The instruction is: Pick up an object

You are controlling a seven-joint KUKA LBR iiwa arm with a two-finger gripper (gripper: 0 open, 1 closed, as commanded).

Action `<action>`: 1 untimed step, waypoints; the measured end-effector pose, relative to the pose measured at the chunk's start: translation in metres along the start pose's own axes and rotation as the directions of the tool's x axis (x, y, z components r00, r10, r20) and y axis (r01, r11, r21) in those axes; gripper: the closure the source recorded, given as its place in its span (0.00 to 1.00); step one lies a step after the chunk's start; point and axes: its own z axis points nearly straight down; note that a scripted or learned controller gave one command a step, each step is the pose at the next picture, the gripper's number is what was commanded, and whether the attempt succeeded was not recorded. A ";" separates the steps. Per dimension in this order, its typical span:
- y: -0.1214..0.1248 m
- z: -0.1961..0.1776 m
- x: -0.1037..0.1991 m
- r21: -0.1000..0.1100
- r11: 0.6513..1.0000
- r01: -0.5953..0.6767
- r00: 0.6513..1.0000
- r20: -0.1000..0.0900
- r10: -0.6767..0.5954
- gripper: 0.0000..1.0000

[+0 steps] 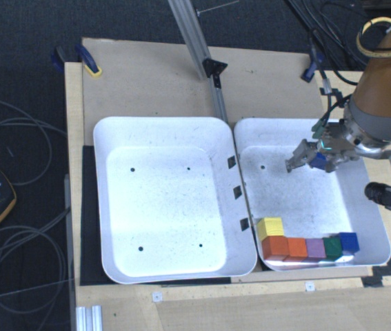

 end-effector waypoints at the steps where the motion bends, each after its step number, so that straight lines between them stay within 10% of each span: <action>1: 0.053 0.044 0.030 -0.001 1.000 0.004 1.000 0.001 -0.004 0.00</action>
